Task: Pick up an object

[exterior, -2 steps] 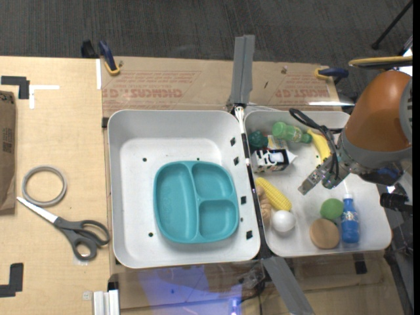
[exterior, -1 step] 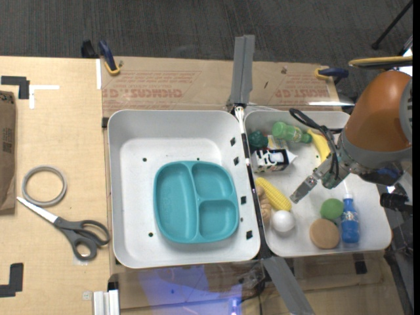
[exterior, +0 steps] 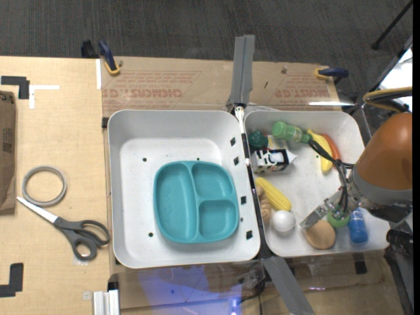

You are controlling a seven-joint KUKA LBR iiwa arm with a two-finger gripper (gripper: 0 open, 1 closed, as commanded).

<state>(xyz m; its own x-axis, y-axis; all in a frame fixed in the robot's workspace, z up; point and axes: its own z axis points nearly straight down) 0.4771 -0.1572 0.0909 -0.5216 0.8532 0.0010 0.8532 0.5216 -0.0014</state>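
While the arm (exterior: 387, 163) reaches low over the right bin (exterior: 298, 120), the left bin (exterior: 125, 176) holds a teal divided plate (exterior: 195, 201). In the right bin lie a corn cob (exterior: 272, 192), a banana (exterior: 321, 151), a white ball (exterior: 283, 221), a brown potato-like lump (exterior: 321, 236) and a small blue bottle (exterior: 357, 230). The gripper (exterior: 326, 214) sits just above the lump, beside something small and green; whether it is parted or closed, I cannot tell. Crowded neighbours could make it nudge the lump aside or catch two things together.
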